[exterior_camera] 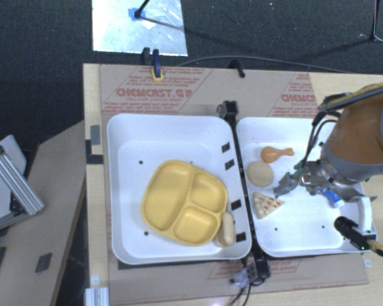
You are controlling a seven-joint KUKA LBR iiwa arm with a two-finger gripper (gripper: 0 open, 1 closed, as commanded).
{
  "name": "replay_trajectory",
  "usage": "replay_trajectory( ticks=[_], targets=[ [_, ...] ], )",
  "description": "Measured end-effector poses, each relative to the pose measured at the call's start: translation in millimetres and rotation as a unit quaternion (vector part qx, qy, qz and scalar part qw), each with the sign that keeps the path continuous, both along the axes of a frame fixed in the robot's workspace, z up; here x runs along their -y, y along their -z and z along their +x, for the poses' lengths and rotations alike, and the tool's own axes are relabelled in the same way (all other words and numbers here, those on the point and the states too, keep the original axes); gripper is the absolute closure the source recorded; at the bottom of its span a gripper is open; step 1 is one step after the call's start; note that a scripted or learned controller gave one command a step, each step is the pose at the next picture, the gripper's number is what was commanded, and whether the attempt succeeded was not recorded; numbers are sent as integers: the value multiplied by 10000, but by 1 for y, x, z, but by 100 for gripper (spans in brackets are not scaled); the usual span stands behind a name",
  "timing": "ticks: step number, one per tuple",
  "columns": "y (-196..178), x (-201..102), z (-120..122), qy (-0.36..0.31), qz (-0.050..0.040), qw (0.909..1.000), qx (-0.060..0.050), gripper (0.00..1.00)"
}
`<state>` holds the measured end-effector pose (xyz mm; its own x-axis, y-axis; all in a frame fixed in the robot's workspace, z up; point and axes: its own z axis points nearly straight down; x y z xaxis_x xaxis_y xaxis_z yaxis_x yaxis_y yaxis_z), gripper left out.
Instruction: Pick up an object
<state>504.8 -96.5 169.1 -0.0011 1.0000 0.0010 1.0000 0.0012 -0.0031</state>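
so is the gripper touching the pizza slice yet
Cannot tell. In the camera view the gripper sits right above the pizza slice in the right bin, its tips overlapping the slice's upper edge, so any gap is hidden.

Two shallow white bins side by side on a bench. In the left bin point(127, 139), a yellow divided tray point(184, 201) with a pale bread roll point(226, 228) touching its lower right corner. In the right bin point(306, 234), an orange toy drumstick point(276, 152), a beige ball point(260, 173) and a pizza slice point(266, 204). Gripper point(285, 187) low over the right bin, just beside the ball and above the pizza slice, nothing between the fingers.
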Motion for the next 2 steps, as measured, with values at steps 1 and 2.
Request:
replay_trajectory(
  ticks=[1, 2],
  targets=[
    [61, -5, 3, -1, 2, 10000, -1, 0],
    [48, -4, 4, -3, -6, 10000, 24, 100]
  ],
)
